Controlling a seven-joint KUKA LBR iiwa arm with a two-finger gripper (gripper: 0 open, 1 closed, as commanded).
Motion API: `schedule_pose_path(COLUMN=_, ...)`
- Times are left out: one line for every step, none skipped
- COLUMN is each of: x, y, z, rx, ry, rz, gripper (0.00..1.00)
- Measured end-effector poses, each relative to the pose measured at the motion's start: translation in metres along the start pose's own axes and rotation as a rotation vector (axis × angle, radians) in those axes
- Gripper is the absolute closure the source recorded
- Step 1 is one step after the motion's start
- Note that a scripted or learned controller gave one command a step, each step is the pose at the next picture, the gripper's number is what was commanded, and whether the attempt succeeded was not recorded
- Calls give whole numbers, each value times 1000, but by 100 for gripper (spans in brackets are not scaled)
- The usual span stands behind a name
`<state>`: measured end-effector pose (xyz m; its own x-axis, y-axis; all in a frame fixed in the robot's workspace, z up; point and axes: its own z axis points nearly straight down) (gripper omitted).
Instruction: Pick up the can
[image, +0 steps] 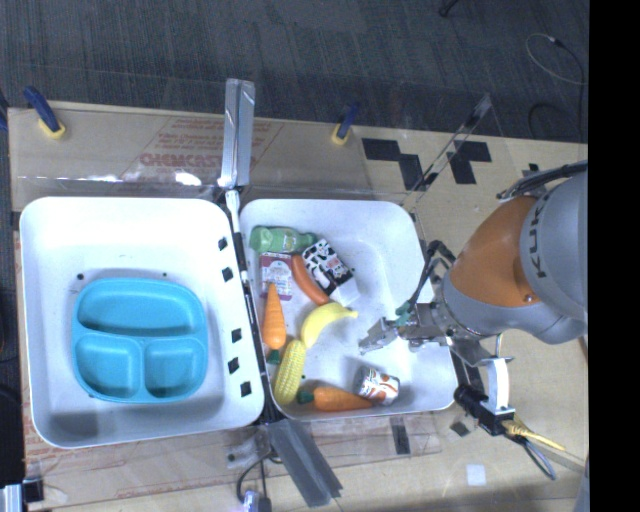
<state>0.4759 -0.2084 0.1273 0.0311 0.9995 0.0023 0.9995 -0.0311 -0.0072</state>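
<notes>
Can (379, 385): lying on its side, low in right bin (395, 222), beside carrot (338, 400).
Gripper (378, 337): just above can, poised for descent; finger state impossible to tell.

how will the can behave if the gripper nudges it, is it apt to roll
The can lies on its side in the right bin, so it would probably roll when nudged. Its rounded wall looks smooth, perhaps slippery. A carrot touches one end and may block it.
</notes>
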Motion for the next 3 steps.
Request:
schedule_pose_path(x=0, y=0, z=0, rx=0, ry=0, rz=0, gripper=0)
schedule_pose_path(x=13, y=0, z=38, rx=1, ry=2, rz=506, gripper=0)
schedule_pose_path(x=33, y=41, z=8, rx=0, ry=1, rz=650, gripper=0)
